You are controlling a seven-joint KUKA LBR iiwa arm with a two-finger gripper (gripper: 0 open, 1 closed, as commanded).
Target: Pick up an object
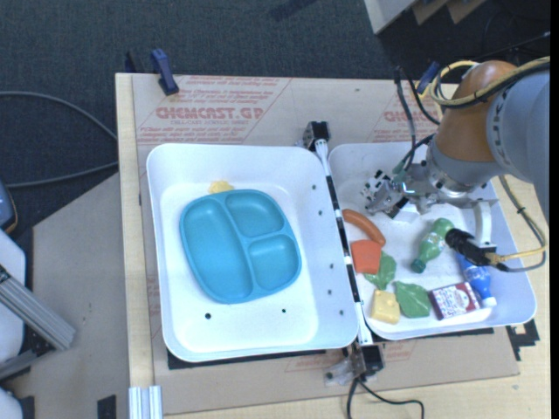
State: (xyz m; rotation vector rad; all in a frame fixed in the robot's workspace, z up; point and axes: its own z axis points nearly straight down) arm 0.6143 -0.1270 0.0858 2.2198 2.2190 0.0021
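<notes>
My gripper point(385, 195) hangs over the upper left part of the right bin point(515, 308), reaching in from the right under the orange-banded wrist. Just below it lies an orange sausage point(363, 226). Further down the bin's left side sit a red-orange block point(367, 256), a green leafy piece point(383, 271) and a yellow cheese wedge point(384, 306). A green bottle point(431, 244) lies in the middle, a green lump point(413, 299) and a red-and-white packet point(452, 301) near the front, and a blue tube point(479, 283) at the right.
The left bin point(166, 190) holds a blue divided plate point(240, 244) and a small yellow piece point(220, 186) at its back. A black divider rail point(336, 221) runs between the bins. Cables point(515, 256) trail over the right bin's right side.
</notes>
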